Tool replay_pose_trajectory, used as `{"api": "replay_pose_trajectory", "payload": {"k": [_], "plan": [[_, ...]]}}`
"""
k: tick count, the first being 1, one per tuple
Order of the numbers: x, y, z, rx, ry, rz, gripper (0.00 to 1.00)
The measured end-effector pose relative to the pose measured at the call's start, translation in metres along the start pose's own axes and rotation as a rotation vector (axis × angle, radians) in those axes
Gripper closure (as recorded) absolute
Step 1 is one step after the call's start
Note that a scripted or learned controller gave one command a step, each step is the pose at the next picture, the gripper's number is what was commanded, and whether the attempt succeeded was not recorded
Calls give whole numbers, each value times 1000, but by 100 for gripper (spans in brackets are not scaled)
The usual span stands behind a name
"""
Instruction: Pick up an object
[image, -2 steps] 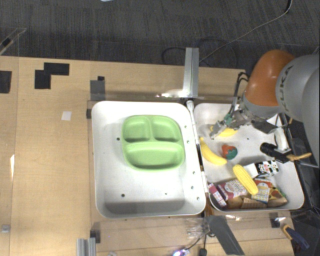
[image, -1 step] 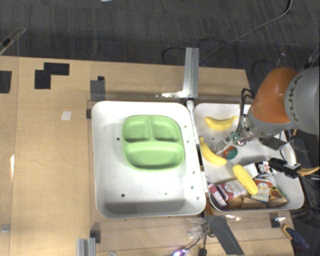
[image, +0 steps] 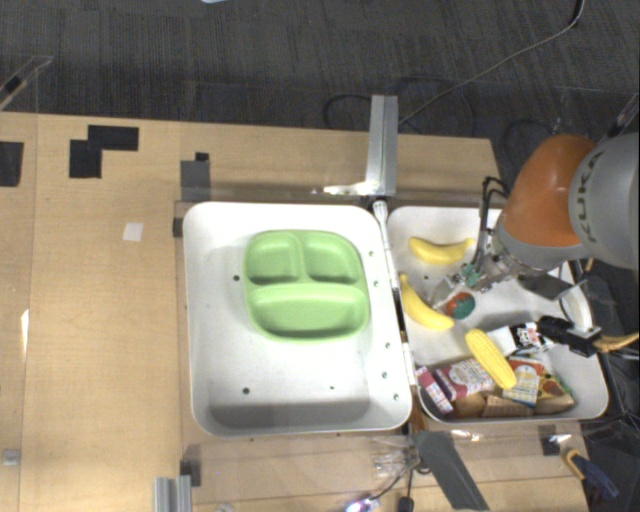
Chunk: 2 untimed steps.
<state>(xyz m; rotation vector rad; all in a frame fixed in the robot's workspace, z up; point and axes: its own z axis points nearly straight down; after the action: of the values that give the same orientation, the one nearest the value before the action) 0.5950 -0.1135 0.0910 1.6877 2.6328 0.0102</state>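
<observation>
Bench (image: 100, 300) is pale wood, flat, with black patches at its far left; wide bare room on the left side; left bin (image: 215, 400) is white, shallow, rounded corners, with small holes in its floor; a green divided plate (image: 303, 283), smooth plastic with three compartments, sits in the far half, leaving open white floor in front of it and along the left wall; a metal post (image: 383, 140) stands at the far edge between the bins; right bin (image: 592, 395) touches the left bin along a shared rim and is crowded; one banana (image: 441, 249), yellow and curved, lies near the far wall; a second banana (image: 424, 308) lies along the left wall; a small red and green round item (image: 461, 305) sits just beside it; corn cob (image: 490, 358), yellow and bumpy, lies tilted mid-bin; flat printed packets (image: 470, 385) crowd the near wall; little free floor here; gripper (image: 478, 270) hangs between the two bananas, just above the round item; jaws too blurred and dark, cannot tell their opening or whether anything is held; grey arm with orange band (image: 545, 195) covers the bin's far right corner.
</observation>
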Motion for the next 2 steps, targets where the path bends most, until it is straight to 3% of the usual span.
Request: {"api": "replay_pose_trajectory", "payload": {"k": [1, 2], "plan": [[51, 44, -96, 5, 7, -213, 0], [6, 49, -16, -14, -9, -265, 0]]}}
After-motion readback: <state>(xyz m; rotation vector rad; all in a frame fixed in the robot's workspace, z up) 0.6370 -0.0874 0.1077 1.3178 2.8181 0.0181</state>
